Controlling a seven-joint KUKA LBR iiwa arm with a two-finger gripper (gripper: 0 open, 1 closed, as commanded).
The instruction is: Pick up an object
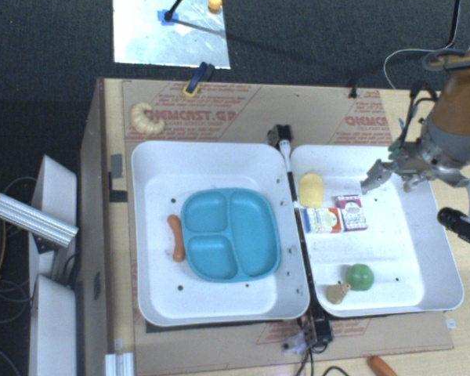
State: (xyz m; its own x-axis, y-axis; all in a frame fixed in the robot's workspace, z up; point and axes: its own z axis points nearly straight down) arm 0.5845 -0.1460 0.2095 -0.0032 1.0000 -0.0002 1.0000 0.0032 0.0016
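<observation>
Arm (458, 116) cut off by right edge; end effector (374, 180) blurred; orange item (382, 364) clipped at bottom edge.

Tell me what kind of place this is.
Probably a robot lab's pick-and-place bench: two white bins on a cardboard-covered bench, toy food such as a green ball, and a gripper over the right-hand bin.

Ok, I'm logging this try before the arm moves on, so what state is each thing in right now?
Hand: above the right bin's far edge, holding nothing.
Blue plate: flat in the left bin, compartments bare.
Sausage: lying beside the plate.
Yellow item: resting in the right bin.
Green ball: resting near the front.
Small packets: lying flat, side by side.
</observation>
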